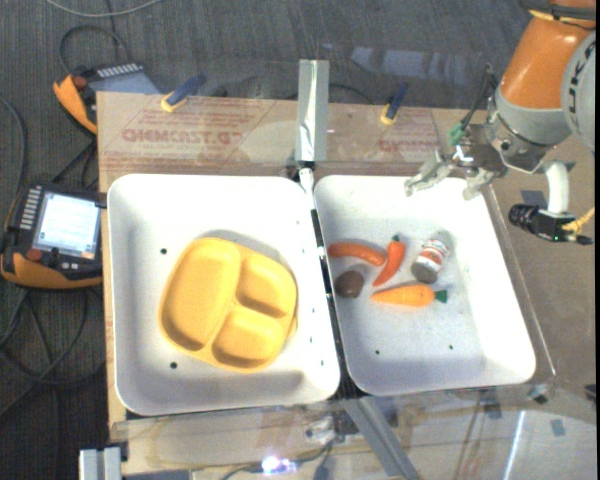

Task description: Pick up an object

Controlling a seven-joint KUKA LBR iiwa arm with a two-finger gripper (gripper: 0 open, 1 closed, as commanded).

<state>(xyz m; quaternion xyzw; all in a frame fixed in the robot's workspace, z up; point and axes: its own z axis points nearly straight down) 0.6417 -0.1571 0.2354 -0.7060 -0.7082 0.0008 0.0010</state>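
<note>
Status: pick not yet made; nothing lifted, every candidate lying on the floor of the right bin.

Gripper: poised above the far edge of the right bin, toward its far right corner; fingers spread wide, nothing between them. Well apart from the items below.

Remaining, by judgement: choice of an item, descent, closure, lift (the whole grasp, in short).

Contents of right bin, clustered near its centre, toward the left wall:
- Carrot: orange, tapered, green stub at the right end; lying flat, nearest the front edge of the group.
- Small can: red-and-white label, silver top, tilted on its side; just beside the carrot.
- Orange pepper: slim, curved, green tip; between can and sausage.
- Sausage: reddish, elongated, near the left wall.
- Dark round item: brown, possibly a fig or plum (too small to tell); close against the sausage.

Left bin: yellow divided tray, three compartments, central.
</note>
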